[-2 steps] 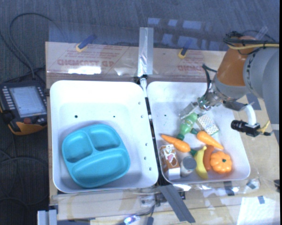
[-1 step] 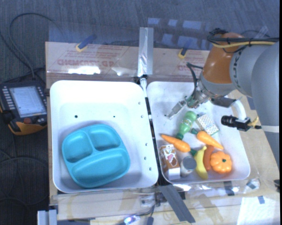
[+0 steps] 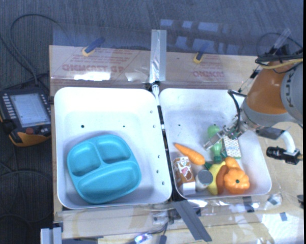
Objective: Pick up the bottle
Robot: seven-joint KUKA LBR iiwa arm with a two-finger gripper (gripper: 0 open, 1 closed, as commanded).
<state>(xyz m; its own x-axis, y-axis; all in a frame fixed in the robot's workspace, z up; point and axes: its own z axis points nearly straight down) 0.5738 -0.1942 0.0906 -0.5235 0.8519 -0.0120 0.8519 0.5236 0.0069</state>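
A blue tray (image 3: 104, 168), an orange carrot (image 3: 190, 154) and pumpkin (image 3: 235, 181), two white bins (image 3: 66, 105).

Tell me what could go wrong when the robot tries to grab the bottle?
The bottle lies squeezed among the carrot, a small can and the pumpkin, so the end effector might bump or grab one of those instead. It also lies close to the right bin's wall, which could block a finger. And the end effector is over the green thing, apart from the bottle, so it may close on the wrong thing.
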